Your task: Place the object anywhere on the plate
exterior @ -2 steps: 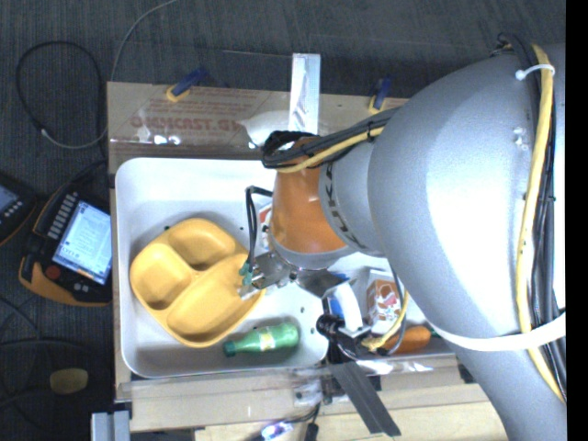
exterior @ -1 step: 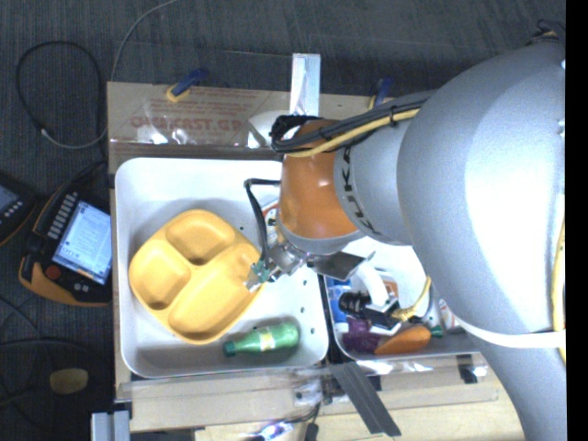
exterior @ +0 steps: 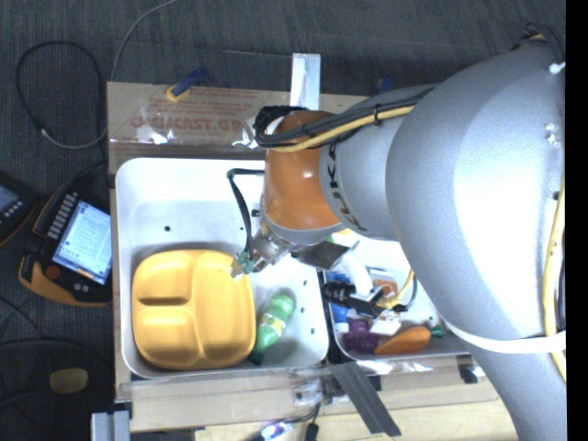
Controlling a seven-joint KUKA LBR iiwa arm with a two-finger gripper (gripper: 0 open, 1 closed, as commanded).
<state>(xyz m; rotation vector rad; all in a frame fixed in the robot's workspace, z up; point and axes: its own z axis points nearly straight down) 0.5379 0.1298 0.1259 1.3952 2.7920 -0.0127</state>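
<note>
Your pincer (exterior: 244, 265) sits at the yellow plate's (exterior: 193, 309) upper right edge, grip state unreadable, with a green bottle (exterior: 273, 317) just right of the plate.

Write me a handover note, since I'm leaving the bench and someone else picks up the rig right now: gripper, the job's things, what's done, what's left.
Gripper: low in the left bin, at the upper right corner of the yellow plate. The wrist hides it, so its state and any load cannot be judged.
Plate: front of the left bin, with nothing visible lying on it.
Green bottle: lying in the left bin, against the plate's right edge.
Right bin: holds mixed small items, among them an orange carrot-like piece.
Done: no object on the plate yet.
Left: confirm a grasp, then set the object on the plate.
</note>
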